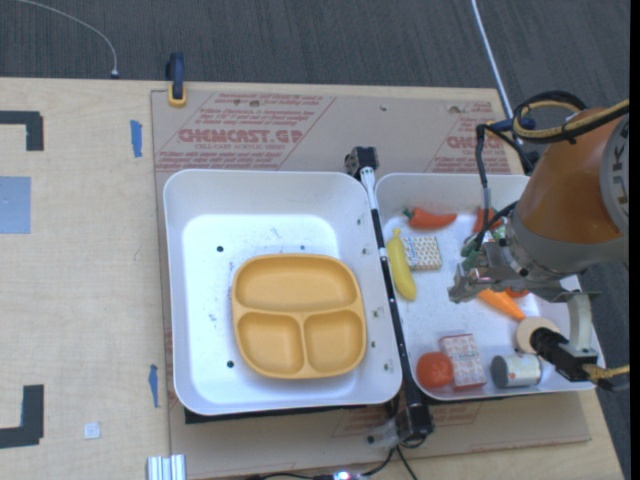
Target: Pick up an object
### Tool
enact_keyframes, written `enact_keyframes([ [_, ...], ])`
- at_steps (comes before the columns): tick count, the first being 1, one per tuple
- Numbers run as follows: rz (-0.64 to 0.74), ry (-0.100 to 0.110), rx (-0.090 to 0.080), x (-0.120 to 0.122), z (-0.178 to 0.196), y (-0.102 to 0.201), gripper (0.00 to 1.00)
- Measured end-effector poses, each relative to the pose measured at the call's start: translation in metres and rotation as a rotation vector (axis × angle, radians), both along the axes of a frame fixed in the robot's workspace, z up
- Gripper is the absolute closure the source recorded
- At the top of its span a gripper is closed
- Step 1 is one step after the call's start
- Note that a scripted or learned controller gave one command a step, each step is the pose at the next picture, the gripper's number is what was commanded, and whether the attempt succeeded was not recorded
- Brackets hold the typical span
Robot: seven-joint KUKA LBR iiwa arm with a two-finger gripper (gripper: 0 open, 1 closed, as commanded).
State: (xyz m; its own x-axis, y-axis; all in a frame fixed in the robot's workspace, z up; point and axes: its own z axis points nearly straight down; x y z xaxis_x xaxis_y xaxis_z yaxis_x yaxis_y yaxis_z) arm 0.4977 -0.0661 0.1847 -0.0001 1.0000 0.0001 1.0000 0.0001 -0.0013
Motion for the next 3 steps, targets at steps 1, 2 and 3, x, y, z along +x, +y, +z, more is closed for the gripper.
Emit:
enact_keyframes([
  [1, 0.0, 0.0, 0.001, 0.0, 0.0, 0.0, 0.0],
  [2, -0.001, 0.0, 0.0, -0.019, -0.082, -0.031, 0.0],
  [3, -0.004, -0.007, -0.001, -0.016, -0.094, -0.028, 0.0],
])
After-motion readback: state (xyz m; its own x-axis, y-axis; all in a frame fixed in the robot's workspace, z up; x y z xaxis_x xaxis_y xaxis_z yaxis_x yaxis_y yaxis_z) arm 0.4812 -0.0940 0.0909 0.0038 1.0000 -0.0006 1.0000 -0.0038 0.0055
